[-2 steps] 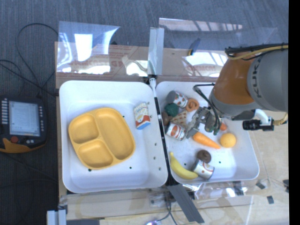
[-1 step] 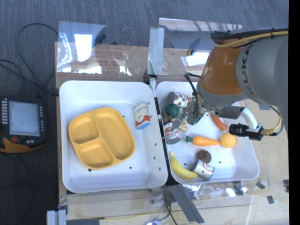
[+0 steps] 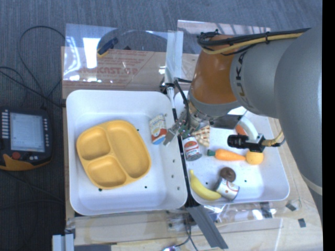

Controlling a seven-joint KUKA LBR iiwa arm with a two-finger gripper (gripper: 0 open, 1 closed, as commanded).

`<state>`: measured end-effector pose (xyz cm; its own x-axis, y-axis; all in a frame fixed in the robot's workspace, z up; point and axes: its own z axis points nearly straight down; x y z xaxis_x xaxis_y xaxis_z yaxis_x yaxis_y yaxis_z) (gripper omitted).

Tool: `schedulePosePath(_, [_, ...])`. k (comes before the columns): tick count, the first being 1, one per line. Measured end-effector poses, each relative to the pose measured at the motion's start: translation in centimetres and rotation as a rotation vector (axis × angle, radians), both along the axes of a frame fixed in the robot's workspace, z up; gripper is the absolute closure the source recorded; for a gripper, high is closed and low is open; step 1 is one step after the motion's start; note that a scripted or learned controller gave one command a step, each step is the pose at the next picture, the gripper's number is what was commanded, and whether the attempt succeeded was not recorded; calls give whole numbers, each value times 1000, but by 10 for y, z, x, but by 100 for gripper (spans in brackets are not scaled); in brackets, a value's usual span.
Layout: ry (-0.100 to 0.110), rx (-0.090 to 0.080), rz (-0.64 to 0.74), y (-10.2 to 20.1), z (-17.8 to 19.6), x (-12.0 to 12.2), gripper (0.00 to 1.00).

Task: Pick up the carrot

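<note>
Hovering at the divider between the bins, the gripper (image 3: 180, 128), its grip state impossible to tell, needs to shift right and descend onto the untouched carrot (image 3: 229, 155).

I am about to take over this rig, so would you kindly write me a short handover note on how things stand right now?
Gripper: low over the divide between the two shallow white bins; finger state unclear, nothing seen held.
Orange carrot: lying flat in the right white bin, right of a small red-labelled can, apart from the gripper.
Nearby: yellow banana, yellow lemon.
Left white bin: yellow divided plastic plate.
Done: nothing; carrot not picked.
Left: move over the carrot, grasp, lift.
</note>
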<state>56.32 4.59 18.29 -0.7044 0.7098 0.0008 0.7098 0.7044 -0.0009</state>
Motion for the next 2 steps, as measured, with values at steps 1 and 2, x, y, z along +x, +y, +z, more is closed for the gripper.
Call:
schedulePosePath(1, [0,-2,331,-60,1,-54,100])
schedulePosePath(2, [-6,-4,637,-140,124,-78,100])
